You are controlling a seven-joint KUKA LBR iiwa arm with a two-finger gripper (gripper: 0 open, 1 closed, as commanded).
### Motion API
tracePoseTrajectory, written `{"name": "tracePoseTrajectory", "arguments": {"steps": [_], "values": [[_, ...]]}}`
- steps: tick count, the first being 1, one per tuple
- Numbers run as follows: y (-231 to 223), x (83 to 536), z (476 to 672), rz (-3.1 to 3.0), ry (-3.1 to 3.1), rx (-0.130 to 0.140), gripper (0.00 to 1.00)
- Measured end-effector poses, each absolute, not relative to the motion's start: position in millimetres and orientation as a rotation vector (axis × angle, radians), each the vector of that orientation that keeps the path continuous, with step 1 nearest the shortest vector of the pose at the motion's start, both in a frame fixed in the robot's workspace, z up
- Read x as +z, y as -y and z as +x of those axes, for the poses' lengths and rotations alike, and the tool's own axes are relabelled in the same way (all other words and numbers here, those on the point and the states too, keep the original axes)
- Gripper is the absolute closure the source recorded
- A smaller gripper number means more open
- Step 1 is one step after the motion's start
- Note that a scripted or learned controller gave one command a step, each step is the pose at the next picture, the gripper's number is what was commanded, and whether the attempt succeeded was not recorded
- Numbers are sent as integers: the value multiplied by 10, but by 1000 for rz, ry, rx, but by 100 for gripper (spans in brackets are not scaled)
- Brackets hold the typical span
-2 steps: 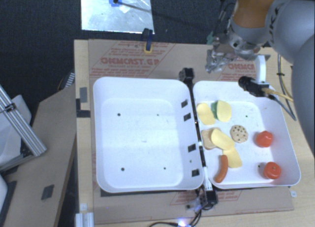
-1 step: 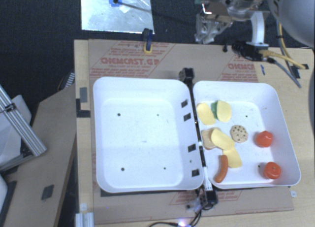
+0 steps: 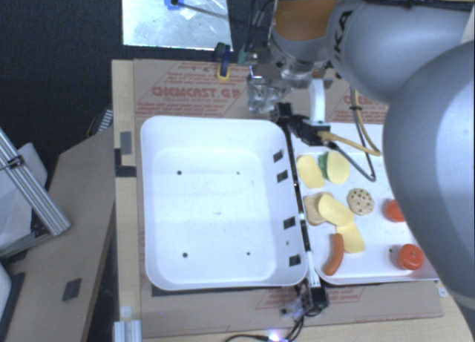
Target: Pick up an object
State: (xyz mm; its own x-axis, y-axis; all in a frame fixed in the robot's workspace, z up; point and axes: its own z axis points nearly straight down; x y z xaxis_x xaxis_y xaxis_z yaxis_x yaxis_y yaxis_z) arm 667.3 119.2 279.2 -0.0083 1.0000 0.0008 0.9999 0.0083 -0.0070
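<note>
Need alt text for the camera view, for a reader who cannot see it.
The gripper hangs above the far edge of two white bins. The right bin holds toy food, including a sausage, a cookie and a tomato; the left bin sits beside it.

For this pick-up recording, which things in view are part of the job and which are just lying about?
Part of the job:
- gripper
- sausage
- cookie
- tomato
- yellow pieces
- right bin holding them

Lying about:
- left bin
- cardboard sheet
- foil square
- clips
</note>
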Motion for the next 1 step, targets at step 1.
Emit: {"name": "tracePoseTrajectory", "arguments": {"steps": [1], "values": [[-1163,2976,6692,-2213,2233,-5,100]]}}
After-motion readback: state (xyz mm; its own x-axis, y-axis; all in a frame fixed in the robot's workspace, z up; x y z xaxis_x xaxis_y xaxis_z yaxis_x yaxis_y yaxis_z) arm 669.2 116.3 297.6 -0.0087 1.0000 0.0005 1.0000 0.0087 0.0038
